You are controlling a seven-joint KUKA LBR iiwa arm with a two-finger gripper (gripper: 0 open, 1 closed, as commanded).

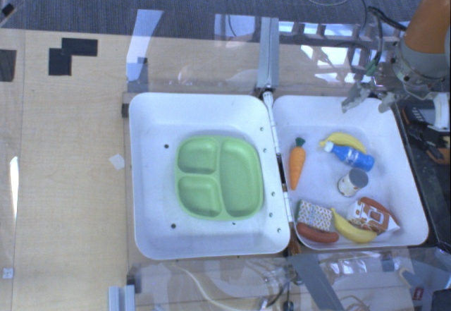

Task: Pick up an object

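Note:
The right bin (pixel 315 118) holds several small items: an orange carrot (pixel 297 164), a yellow banana (pixel 344 139), a blue bottle (pixel 351 156) lying against that banana, and a small grey can (pixel 352 182). Along the bin's near edge lie a checkered pouch (pixel 314 215), a red sausage (pixel 318 235), a second banana (pixel 352 230) and an orange-and-white packet (pixel 373 215). My gripper (pixel 369 101) hangs over the bin's far right corner, above and behind the banana. It is open, with nothing between its two fingers (pixel 352 100).
The left bin (pixel 151 161) carries a green divided plate (pixel 219 178) in its middle. A metal divider (pixel 267 56) runs between the bins at the back. Cables and frame parts crowd the area behind the arm (pixel 430 27).

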